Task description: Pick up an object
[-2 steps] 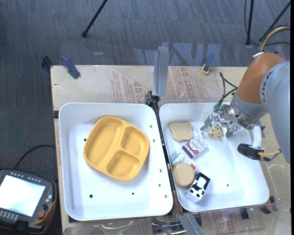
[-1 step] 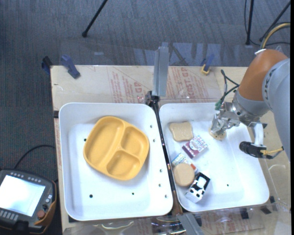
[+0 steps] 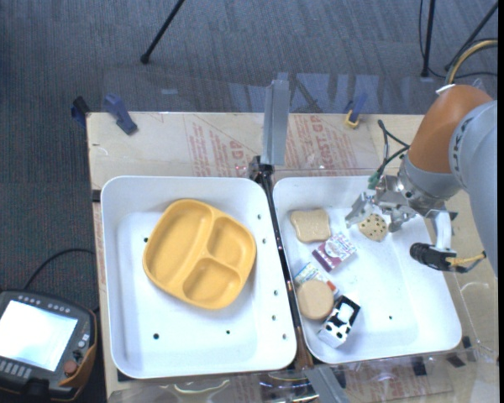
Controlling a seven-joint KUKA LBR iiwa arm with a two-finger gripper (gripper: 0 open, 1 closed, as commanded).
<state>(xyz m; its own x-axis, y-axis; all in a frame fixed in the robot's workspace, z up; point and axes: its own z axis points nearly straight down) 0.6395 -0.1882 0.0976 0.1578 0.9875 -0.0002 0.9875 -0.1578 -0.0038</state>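
My gripper (image 3: 376,217) hangs over the back right of the right bin (image 3: 403,330). A small tan cracker with dark dots (image 3: 373,227) sits between its fingertips, and the fingers are shut on it. In the same bin, left of the gripper, lie a toy bread slice (image 3: 309,223) and a pink packet (image 3: 336,251). Nearer the front are a small blue and white item (image 3: 305,272), a round tan bun (image 3: 315,300) and a black and white carton (image 3: 340,321).
The left bin (image 3: 134,342) holds a yellow divided plate (image 3: 200,252). A grey post (image 3: 276,128) stands behind the seam between the bins. A dark piece with a yellow end (image 3: 437,257) sticks out near the right bin's right wall. A tablet (image 3: 34,338) sits at the lower left.
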